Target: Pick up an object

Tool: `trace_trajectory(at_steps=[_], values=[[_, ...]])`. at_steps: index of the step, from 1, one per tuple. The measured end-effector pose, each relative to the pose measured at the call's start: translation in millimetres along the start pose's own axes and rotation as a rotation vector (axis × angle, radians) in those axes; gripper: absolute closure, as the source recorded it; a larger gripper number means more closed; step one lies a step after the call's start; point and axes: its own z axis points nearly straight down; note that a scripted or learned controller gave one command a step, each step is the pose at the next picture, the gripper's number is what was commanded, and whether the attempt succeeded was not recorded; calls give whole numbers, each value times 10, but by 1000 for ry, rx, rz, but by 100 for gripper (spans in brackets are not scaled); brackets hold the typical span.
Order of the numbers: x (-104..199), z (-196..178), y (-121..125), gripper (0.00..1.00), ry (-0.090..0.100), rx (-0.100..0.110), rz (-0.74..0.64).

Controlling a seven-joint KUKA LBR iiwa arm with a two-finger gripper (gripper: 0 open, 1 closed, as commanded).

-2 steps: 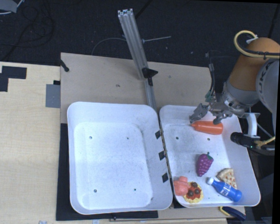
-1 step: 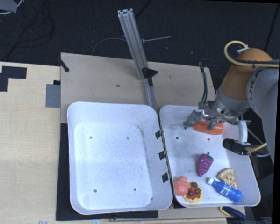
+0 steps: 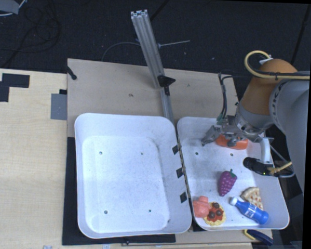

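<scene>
A slanted aluminium rail point(image 3: 153, 53) crosses the wooden bench point(image 3: 24, 156).

Arm point(image 3: 291, 110): grey, rounded casing.
Band point(image 3: 262, 93): orange, bulging, above the wrist.
Cable point(image 3: 255, 58): yellow loop on top.
Gripper point(image 3: 223, 134): dark metal, thin black wires alongside.

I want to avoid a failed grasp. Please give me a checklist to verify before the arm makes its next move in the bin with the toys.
1. Gripper is over the right bin: ok.
2. An orange object lies right below the gripper: ok.
3. Object seated between the fingers: cannot tell, the wrist hides it.
4. Purple grapes, blue bottle, pizza slice and the red toys lie apart from the gripper: ok.
5. Black cable beside the wrist is free of the bin: cannot tell.
</scene>
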Motion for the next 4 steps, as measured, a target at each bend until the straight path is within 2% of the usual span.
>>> trace_trajectory(at_steps=[1, 3, 4], values=[[-21, -91, -12, 100, -2, 3, 2], [-18, -1257, 157, 100, -1, -4, 0], [-24, -1508, 160, 100, 0, -1, 0]])
